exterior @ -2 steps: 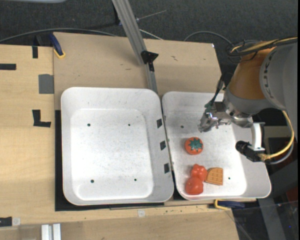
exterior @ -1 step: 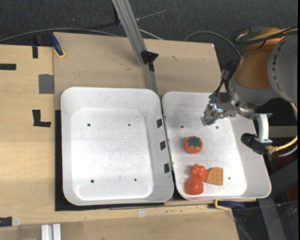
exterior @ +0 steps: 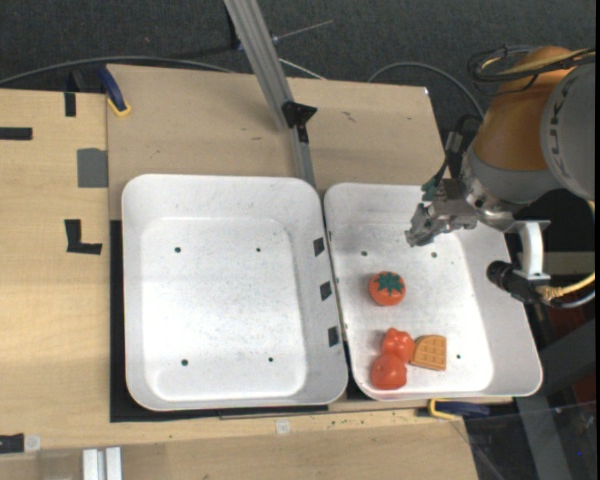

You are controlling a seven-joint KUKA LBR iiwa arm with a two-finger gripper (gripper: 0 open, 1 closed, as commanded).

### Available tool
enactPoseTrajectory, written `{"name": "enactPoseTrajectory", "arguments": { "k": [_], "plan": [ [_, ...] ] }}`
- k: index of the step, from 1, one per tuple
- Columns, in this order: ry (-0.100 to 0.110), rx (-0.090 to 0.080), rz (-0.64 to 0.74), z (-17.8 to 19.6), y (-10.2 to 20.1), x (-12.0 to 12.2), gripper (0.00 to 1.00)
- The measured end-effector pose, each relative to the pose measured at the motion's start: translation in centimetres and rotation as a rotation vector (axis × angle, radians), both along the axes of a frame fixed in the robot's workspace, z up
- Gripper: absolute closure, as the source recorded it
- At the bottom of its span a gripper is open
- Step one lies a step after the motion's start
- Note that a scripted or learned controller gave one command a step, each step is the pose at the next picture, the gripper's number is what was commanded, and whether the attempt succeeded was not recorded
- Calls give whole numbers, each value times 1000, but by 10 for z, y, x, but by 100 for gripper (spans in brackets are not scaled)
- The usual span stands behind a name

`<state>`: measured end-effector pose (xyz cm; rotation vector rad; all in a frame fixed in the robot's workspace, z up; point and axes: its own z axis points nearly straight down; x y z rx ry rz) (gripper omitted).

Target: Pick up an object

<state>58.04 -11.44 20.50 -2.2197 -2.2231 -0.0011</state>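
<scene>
Wooden bench (exterior: pixel 210 118), two white bins (exterior: pixel 220 288)

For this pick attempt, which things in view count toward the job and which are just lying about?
Job: gripper; tomato-like toy, red toy and waffle piece, all in the right bin.
Lying about: left bin, blue clamp, metal pole.

Bench: a pale wooden bench (exterior: pixel 220 118) was pictured from above, its surface marked with black tape pieces (exterior: pixel 77 236) and a grey patch (exterior: pixel 92 167) on the left side.
Left bin: a shallow white bin (exterior: pixel 140 268) was set directly on the bench, over a dark mat.
Right bin: a second white bin (exterior: pixel 480 318) was placed just beside the first, their edges touching.
Clamp: a blue and yellow clamp (exterior: pixel 115 93) was seen at the bench's far edge.
</scene>
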Motion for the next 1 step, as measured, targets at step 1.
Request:
{"name": "enactPoseTrajectory", "arguments": {
  "k": [1],
  "plan": [
    [1, 1, 5, 13, 53, -16, 100]
  ]
}}
